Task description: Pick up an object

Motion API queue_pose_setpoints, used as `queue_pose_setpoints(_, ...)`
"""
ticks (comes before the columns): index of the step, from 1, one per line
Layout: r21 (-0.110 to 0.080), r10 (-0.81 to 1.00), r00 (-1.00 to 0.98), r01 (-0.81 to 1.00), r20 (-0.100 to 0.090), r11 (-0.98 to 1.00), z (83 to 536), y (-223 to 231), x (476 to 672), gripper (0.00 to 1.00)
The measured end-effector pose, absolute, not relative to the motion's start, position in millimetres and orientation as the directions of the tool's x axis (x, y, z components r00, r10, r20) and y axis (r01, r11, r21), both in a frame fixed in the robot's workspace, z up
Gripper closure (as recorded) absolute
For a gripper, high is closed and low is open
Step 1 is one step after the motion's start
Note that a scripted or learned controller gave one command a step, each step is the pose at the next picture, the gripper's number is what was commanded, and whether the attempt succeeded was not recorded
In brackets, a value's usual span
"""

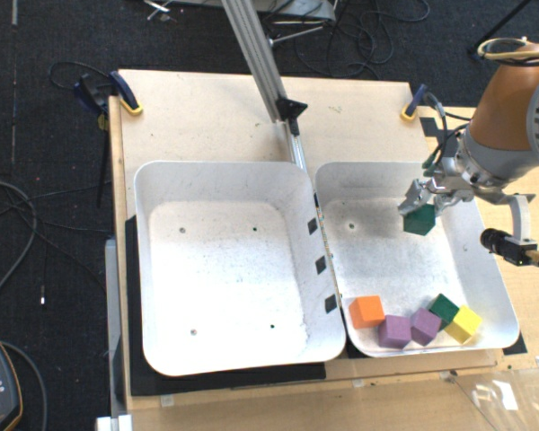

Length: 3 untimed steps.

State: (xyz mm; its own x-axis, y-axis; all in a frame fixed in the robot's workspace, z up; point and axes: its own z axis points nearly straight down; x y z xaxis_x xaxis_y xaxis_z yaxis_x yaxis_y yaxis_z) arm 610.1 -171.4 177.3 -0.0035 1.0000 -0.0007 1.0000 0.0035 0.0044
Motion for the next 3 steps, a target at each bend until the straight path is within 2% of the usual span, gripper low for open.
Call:
queue_pose_setpoints(1,0.001,1.0,-0.007,1.0,0.003,0.007,219.6,-103.4,536.4,1.0)
queue_pose_setpoints(2,-0.002,1.0,-0.009,1.0,0.003,0.009,200.8,-30.2,521.7,1.0)
queue_pose_setpoints(3,0.001,1.0,-0.002,1.0,0.0,0.002,211.7,-34.9,523.0,1.0)
